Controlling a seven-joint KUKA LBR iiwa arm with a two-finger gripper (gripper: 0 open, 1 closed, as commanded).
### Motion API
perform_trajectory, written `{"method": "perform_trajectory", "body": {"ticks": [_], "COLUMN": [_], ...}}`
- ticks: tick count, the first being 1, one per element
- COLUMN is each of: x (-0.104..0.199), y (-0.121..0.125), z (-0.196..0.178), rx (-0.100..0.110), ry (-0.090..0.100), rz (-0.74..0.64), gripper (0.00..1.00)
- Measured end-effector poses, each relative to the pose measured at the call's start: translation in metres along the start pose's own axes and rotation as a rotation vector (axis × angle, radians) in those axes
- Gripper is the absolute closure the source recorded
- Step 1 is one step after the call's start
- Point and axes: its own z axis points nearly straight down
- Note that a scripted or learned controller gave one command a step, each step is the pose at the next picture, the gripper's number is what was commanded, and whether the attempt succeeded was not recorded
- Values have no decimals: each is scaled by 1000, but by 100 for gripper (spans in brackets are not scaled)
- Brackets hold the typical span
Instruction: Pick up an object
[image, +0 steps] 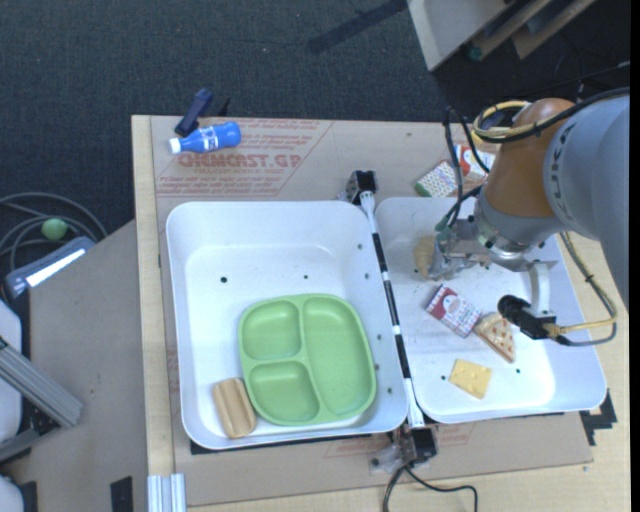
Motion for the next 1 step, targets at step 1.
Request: {"method": "perform_trajectory", "body": {"ticks": [1], "x": [0], "y": [0], "z": [0], "rx": [0], "ry": [0], "rz": [0], "gripper": [0]}}
